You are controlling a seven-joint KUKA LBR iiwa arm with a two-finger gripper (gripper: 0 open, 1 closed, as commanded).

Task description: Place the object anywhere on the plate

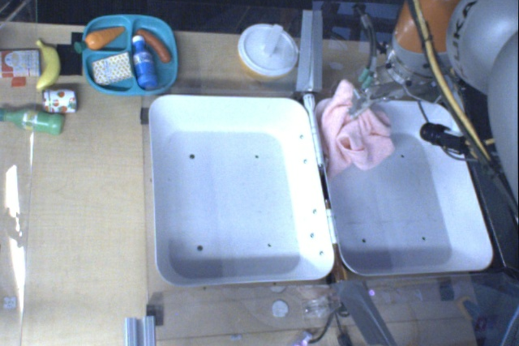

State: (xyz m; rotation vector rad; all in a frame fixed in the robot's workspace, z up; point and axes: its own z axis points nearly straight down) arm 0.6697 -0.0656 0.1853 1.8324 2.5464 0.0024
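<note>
**Inspector:** Right, from the left edge. What lies on the table (81, 215)?

**Assistant:** A banana (49, 65) beside a small carton (18, 65), a little printed can (60, 100) below them, and a green bottle (32, 121) lying on its side. Just right of these stands a blue divided plate (166, 53). Its compartments hold a carrot (105, 37), a blue bottle (144, 65), a sausage-like piece (156, 46) and a patterned square item (111, 69).

**Inspector:** And further along?

**Assistant:** A round white lidded container with a yellow rim (268, 50) sits behind the left bin (235, 190), near the divider between the bins. The left bin shows only its bare white floor.

**Inspector:** The task object?

**Assistant:** A pink cloth (350, 138), crumpled, in the right bin (413, 215) at its upper left corner, against the wall shared with the left bin. It is well apart from the plate.

**Inspector:** State of the gripper (369, 93)?

**Assistant:** It hangs over the cloth's upper edge, reaching in from the right beneath the orange band. The fingers appear pinched on a raised fold of the cloth, though the cabling and glare there make the contact hard to confirm fully.
</note>
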